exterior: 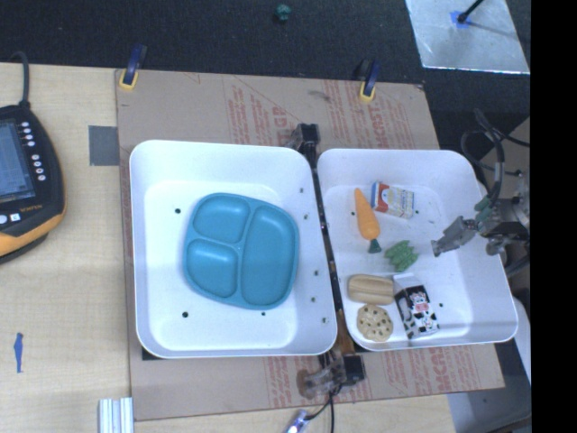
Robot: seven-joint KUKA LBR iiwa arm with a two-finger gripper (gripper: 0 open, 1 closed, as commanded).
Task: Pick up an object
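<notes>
Bins: left bin (153, 242) holds a blue divided plate (242, 251). Right bin (451, 165), frame centre-right, holds carrot (365, 215), carton (394, 199), bread roll (370, 288), cow-print box (417, 311), cookie (374, 322), green piece (402, 255). Gripper (448, 240) at bin's right side; finger spread and contents: cannot tell.

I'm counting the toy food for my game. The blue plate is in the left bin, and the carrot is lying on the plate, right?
Not quite. The blue plate is in the left bin, but the carrot lies in the right bin, beside the other toy food. The camera view shows it.
</notes>
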